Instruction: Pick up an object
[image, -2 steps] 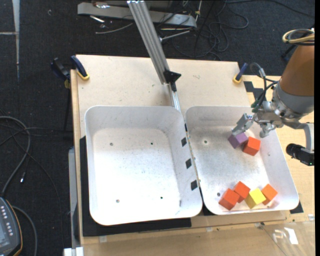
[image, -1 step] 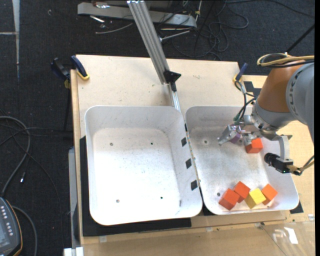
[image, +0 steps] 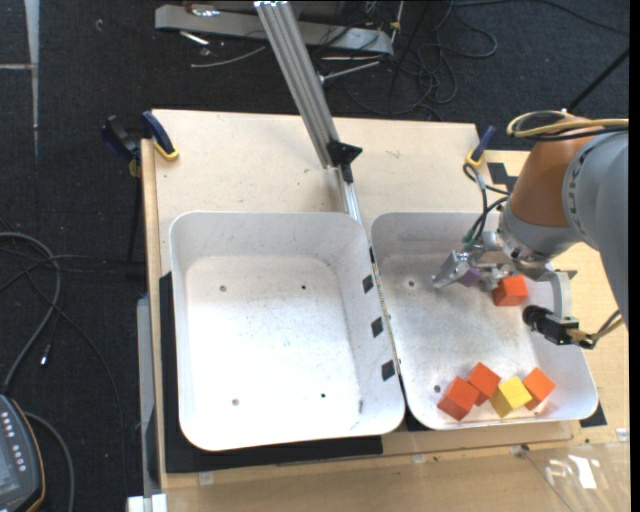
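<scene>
Gripper low in right bin, beside orange block; finger state unclear, no visible hold. Pickup pending.

- The two bins look like thin white plastic, smooth, with dark speckles across their floors.
- The bench top looks like pale pressed board, matt and slightly scuffed.
- The slanted rail is ribbed, silvery metal.
- The arm has a smooth grey shell and a satin orange band.
- The blocks, orange and yellow, look matt.
</scene>
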